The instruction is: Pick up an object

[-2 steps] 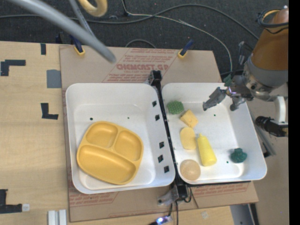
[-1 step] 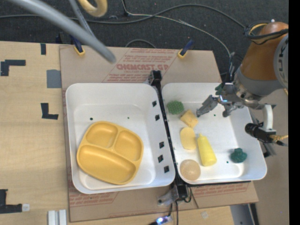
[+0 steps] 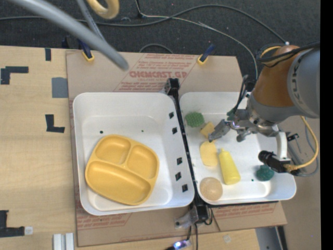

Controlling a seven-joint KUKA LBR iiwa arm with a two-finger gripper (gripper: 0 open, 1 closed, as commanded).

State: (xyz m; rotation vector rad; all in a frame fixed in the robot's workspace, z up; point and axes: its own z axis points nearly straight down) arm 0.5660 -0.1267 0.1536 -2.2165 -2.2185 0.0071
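My gripper (image 3: 227, 136) hangs over the middle of the right bin (image 3: 283, 194), open, with nothing between its fingers. One fingertip (image 3: 214, 135) is close to a small yellow wedge (image 3: 207, 128). A green, broccoli-like piece (image 3: 195, 119) lies beside the wedge near the divider. Below the gripper lie a pale yellow block (image 3: 208, 153) and a yellow bottle (image 3: 229, 166) side by side. A tan round object (image 3: 211, 188) rests at the bin's front edge. A teal object (image 3: 265, 173) sits at the front right, partly behind a black cable fitting.
The left bin (image 3: 83, 105) holds a yellow divided plate (image 3: 122, 169). A black divider (image 3: 179, 139) runs between the bins. The grey arm with its orange band (image 3: 273, 82) covers the right bin's back right corner. Cables hang at the right.
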